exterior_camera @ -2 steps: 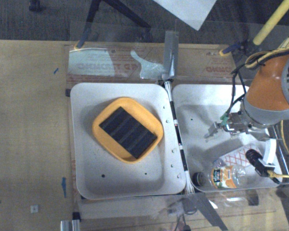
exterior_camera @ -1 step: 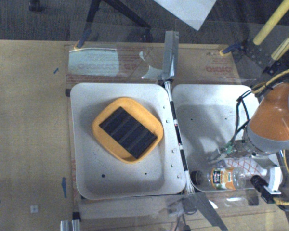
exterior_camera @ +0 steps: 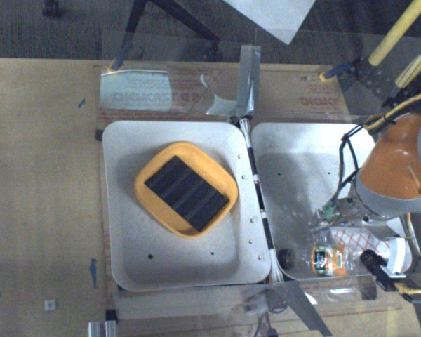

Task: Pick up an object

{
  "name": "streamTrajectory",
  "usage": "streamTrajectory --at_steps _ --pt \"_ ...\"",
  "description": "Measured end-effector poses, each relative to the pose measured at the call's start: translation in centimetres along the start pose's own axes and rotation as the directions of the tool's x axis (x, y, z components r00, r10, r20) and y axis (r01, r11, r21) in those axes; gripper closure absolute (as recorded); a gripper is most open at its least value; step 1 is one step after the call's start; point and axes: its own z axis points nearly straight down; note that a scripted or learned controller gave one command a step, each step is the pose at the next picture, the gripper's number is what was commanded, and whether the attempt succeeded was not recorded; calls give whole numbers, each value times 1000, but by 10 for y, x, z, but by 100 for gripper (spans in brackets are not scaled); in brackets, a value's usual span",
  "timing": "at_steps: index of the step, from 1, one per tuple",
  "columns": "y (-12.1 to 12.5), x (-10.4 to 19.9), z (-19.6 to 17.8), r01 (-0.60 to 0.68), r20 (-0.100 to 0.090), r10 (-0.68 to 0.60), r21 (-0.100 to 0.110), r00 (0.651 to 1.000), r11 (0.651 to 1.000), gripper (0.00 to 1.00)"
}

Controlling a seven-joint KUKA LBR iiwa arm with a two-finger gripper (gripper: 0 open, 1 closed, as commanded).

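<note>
Carefully, my tool (exterior_camera: 337, 225), its opening I cannot tell, should centre over the clear packet (exterior_camera: 335, 253) in the right bin (exterior_camera: 295, 153) before I close.

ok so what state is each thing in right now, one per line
yellow tray: flat in the left bin, dark ribbed insert facing up
small bottle: on its side at the right bin's near edge
patterned packet: lying flat beside the bottle
arm: low over the right bin, above those items
</note>
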Motion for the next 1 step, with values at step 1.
streamTrajectory --at_steps 1 --pt "52 47 -150 241 15 -241 15 970 970 100"
